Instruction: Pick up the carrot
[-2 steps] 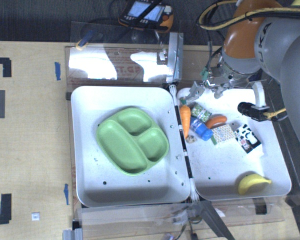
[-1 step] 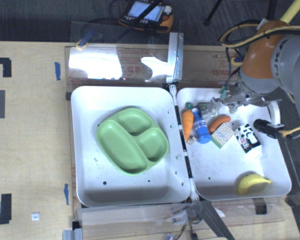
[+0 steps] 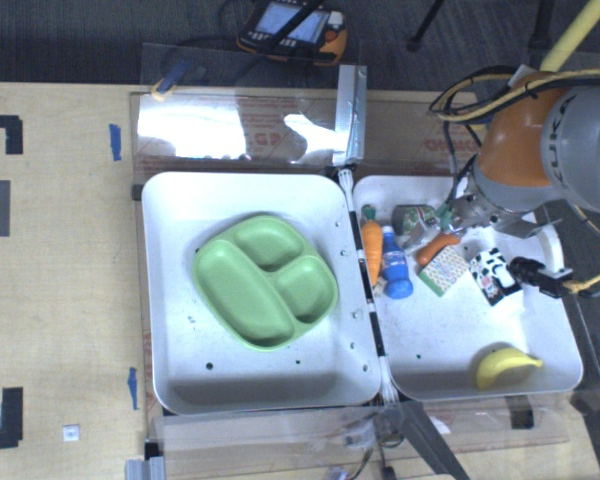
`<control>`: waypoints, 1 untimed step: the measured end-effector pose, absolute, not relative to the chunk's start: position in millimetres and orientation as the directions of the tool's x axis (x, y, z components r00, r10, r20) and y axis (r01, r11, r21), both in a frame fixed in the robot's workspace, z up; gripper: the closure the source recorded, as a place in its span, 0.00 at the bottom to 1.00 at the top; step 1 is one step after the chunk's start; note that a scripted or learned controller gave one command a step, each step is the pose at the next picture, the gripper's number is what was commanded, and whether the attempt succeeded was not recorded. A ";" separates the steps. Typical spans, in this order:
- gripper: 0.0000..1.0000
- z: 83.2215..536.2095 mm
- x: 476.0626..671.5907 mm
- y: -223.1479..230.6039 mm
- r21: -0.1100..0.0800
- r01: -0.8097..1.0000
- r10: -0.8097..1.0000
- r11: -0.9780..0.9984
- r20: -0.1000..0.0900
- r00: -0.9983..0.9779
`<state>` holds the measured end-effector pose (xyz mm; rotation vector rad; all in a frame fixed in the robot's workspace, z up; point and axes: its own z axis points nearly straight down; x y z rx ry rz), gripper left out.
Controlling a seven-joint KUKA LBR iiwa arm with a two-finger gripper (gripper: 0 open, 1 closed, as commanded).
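1. Camera view, left side: your left bin (image 3: 170,268) holds a green divided plate (image 3: 265,280), lying at a slant near its middle.
2. Camera view, right bin (image 3: 550,338): the carrot (image 3: 372,250) lies lengthwise just beside the wall shared with the left bin, next to a blue bottle (image 3: 396,273).
3. Further right you see a small orange piece (image 3: 440,245), a green card (image 3: 442,271), a black-and-white spotted item (image 3: 491,272) and a yellow banana (image 3: 504,366) (this one sits near the front corner).
4. The gripper (image 3: 458,215) hangs over the clutter at the back of the right bin, apart from the carrot; whether it is wide or narrow you cannot tell here.
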<state>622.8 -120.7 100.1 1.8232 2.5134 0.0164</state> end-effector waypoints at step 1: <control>1.00 108.6 624.7 -119.7 0.033 0.950 0.950 0.311 -0.024 -0.310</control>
